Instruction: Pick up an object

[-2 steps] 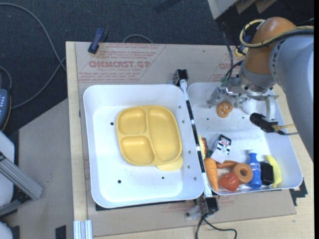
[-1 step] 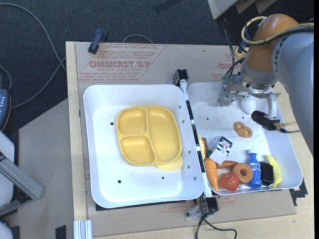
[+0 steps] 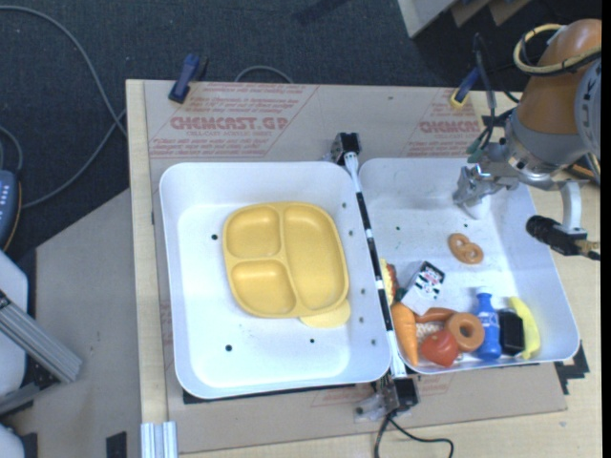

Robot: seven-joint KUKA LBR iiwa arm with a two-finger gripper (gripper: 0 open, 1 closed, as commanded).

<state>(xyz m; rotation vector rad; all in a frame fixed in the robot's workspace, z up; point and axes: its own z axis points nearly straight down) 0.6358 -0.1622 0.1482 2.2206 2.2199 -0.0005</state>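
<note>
Gripper (image 3: pixel 470 191) hangs over right bin (image 3: pixel 420 184); finger state cannot be told. Pretzel (image 3: pixel 466 249) lies alone just below it: likely light, rigid, flat; best pinched across its outer rim.

A yellow divided tray (image 3: pixel 286 259) is lying in the left bin (image 3: pixel 186 284). The gripper (image 3: pixel 472 187) is hanging over the far part of the right bin (image 3: pixel 544 284), with a small pretzel (image 3: pixel 466 249) lying just nearer. A carrot (image 3: pixel 405 330), tomato (image 3: pixel 440 348), blue bottle (image 3: pixel 487 324) and banana (image 3: pixel 526 324) are crowding the near edge.
</note>
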